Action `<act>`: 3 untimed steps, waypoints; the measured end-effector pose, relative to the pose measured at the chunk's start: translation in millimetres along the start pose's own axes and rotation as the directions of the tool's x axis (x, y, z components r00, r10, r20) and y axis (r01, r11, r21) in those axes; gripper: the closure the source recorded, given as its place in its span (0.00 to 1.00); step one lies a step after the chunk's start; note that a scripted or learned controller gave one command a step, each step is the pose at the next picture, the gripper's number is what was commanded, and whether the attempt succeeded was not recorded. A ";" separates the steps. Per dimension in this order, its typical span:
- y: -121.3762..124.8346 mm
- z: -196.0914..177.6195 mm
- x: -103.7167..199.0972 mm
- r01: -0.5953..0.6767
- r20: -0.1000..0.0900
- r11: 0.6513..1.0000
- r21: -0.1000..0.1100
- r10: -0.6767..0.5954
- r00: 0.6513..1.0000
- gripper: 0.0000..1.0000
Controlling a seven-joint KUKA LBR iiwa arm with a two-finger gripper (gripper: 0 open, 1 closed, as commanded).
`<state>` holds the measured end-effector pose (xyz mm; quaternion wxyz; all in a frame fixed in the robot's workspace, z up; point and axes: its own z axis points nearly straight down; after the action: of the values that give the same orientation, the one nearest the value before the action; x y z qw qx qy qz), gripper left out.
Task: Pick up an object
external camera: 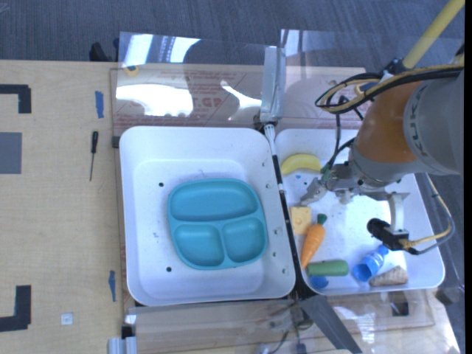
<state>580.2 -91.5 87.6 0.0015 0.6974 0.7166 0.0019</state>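
Two jaws spread (holding nothing) above cheese.

A light wooden bench is seen carrying two shallow white bins set side by side, their inner rims touching. The left bin and the right bin occupy the bench's right portion. A thin dark screwdriver is laid on the bare wood left of the bins, near blue tape marks.
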 end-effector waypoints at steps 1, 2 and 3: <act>-35.7 -0.6 -14.9 0.337 0.002 0.941 -0.001 -0.337 0.941 0.00; 35.5 0.8 -16.6 0.267 0.002 0.964 -0.002 -0.267 0.964 0.00; 37.8 -12.4 -17.3 0.266 0.005 0.964 -0.009 -0.266 0.964 1.00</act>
<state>618.4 -107.8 100.2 0.0065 0.5951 0.8036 0.0039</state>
